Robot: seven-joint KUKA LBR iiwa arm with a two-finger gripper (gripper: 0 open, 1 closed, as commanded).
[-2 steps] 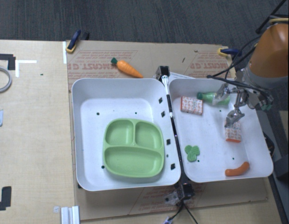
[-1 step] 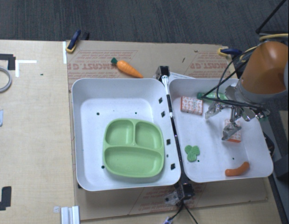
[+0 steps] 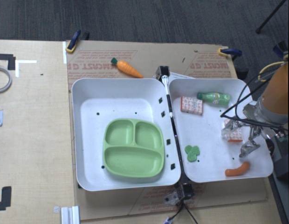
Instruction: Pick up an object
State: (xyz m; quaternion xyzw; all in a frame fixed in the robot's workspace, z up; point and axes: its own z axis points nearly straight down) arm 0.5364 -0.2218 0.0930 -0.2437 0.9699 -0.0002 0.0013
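My gripper (image 3: 247, 143) hangs low over the right side of the right bin (image 3: 207, 174), under the arm's orange band. Right beside it on the left lies a crumpled white and red packet (image 3: 232, 134); whether they touch I cannot tell. An orange sausage (image 3: 237, 169) lies just below the gripper near the bin's front edge. Further left in the same bin are a green clover-shaped toy (image 3: 192, 153), a red and white box (image 3: 191, 105) and a green bottle (image 3: 213, 97) lying on its side at the back.
The left bin (image 3: 88, 125) holds a green divided plate (image 3: 134, 147). A toy carrot (image 3: 127, 67) lies on the cardboard behind the bins. Black cables run from the arm across the right bin's right rim.
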